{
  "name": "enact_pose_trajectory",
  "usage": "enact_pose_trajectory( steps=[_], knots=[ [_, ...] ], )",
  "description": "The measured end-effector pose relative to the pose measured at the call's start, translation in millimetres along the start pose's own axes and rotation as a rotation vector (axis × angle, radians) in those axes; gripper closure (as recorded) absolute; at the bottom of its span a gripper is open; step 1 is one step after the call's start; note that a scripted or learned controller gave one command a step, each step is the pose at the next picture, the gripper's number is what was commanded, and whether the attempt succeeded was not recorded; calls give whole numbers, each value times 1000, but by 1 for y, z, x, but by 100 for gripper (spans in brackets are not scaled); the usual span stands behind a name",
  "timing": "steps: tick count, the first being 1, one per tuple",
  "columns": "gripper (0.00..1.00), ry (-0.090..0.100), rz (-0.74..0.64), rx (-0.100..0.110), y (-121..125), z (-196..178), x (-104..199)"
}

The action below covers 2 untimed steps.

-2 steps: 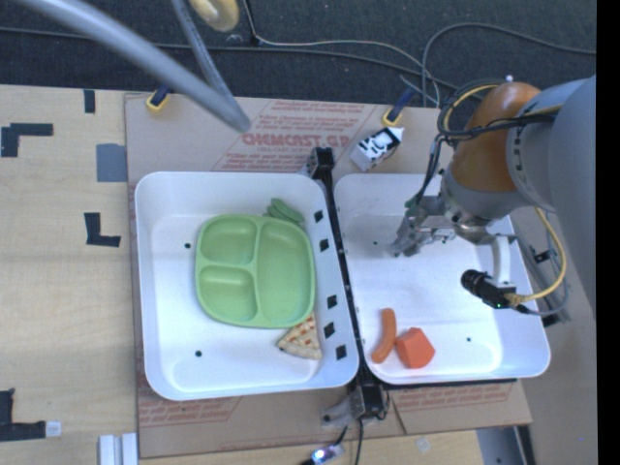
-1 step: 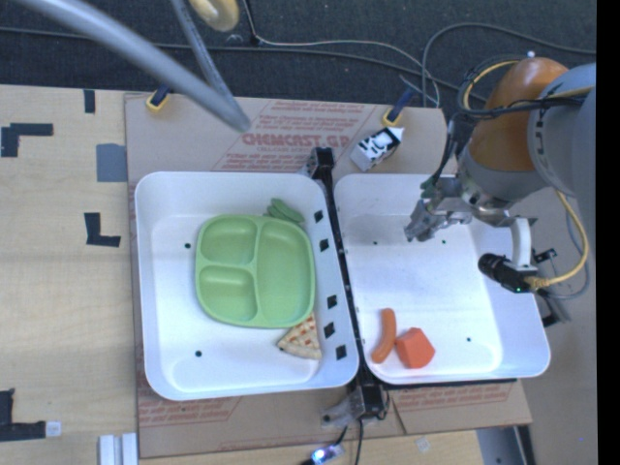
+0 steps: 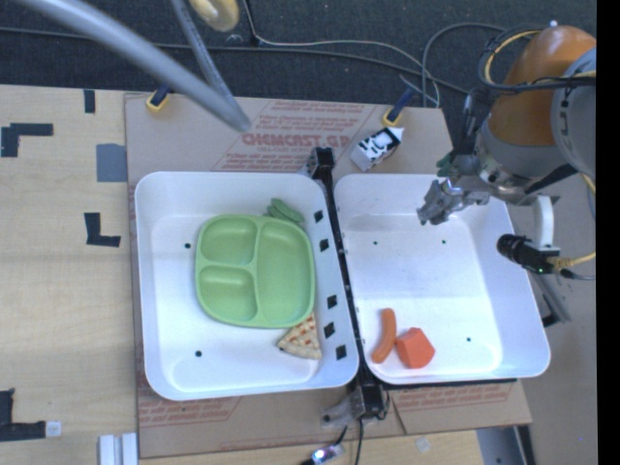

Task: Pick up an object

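Camera view: orange block (image 3: 415, 348) beside hotdog (image 3: 385, 335).

One fixed camera, mounted above the worktop (image 3: 58, 260) and looking down at a slant. Its far side lies toward the top of the frame, where dark flooring and cables appear beyond the worktop edge. Both white bins sit fully within the frame: the left bin (image 3: 165, 289) left of centre, the right bin (image 3: 484, 260) right of centre, their shared wall running near the middle. The distance is moderate, taking in both bins with a margin of worktop around them. The arm (image 3: 542, 85) enters from the right edge. A grey bar (image 3: 116, 37), out of focus and close to the lens, crosses the upper left corner
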State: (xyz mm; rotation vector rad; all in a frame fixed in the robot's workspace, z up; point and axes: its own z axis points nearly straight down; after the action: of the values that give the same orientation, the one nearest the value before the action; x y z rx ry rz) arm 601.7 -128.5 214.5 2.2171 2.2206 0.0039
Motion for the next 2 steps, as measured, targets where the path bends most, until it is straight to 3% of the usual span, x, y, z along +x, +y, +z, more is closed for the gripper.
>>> enact_pose_trajectory(
  steps=[2],
  knots=[
    [100,3,-6,6,-29,-15,112]
  ],
)
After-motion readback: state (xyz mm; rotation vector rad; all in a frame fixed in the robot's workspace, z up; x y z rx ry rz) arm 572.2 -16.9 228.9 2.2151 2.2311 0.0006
